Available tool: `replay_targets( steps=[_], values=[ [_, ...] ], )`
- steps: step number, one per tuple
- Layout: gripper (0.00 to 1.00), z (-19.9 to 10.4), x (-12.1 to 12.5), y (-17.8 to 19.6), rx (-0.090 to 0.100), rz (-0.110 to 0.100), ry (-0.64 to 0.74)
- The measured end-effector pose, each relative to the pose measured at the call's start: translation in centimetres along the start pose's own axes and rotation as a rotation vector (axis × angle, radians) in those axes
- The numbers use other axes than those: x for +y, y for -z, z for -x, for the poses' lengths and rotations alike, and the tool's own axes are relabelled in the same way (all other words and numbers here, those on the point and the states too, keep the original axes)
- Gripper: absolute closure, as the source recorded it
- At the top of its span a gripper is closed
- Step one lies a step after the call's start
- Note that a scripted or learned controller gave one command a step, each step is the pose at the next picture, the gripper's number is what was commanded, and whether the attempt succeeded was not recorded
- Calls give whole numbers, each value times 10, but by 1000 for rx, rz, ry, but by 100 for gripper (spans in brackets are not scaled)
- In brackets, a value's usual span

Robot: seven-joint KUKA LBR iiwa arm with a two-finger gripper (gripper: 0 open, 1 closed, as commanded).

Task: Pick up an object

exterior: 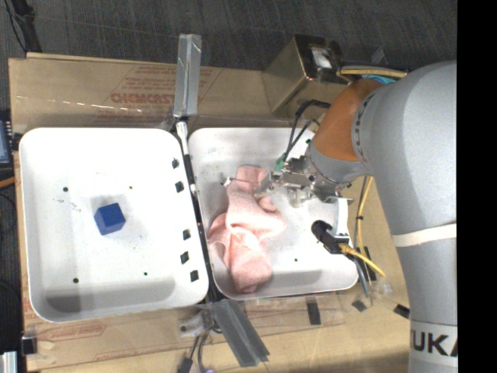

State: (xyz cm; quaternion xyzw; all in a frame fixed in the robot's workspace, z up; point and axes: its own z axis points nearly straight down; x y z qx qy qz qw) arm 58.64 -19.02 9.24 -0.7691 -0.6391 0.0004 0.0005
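A crumpled pink cloth point(242, 235) lies in the right bin point(311, 282), spread from the bin's middle down toward its front wall. My gripper point(273, 186) is low over the cloth's upper right edge, touching or nearly touching a fold there. A small blue cube point(109, 217) sits alone on the floor of the left bin point(46, 169), far from the gripper. The grey arm with its orange band point(342, 127) reaches in from the right over the right bin's far corner.
A metal divider point(189, 185) with black clips separates the two bins. Cardboard point(101, 92) lies under and behind them. A tan box point(299, 72) stands behind the right bin, close to the arm.
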Motion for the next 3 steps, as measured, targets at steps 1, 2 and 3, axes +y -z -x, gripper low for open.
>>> replay_targets(
  steps=[1,2,3],
  values=[
    [0,-34,2,-1,2,-5,129],
    [100,-34,2,8,3,-8,133],
    [100,-75,13,116,0,0,304]
  ],
)
